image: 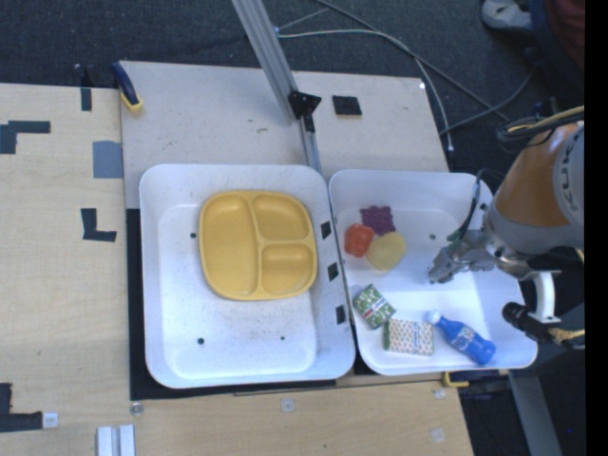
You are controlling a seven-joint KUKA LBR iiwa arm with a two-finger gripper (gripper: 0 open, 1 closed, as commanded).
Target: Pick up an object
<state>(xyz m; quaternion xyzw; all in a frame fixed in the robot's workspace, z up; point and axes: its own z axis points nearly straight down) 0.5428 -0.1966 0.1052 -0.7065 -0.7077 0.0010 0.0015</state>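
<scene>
Now arm low over right bin [446, 183], claw [443, 270] beside yellow ball [388, 251].

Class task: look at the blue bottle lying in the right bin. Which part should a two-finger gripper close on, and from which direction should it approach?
Probably the body's middle, from above. The blue bottle lies on its side, white cap toward the patterned carton, so fingers should straddle its narrow width, across its long axis. The bin wall crowds its base end.
</scene>
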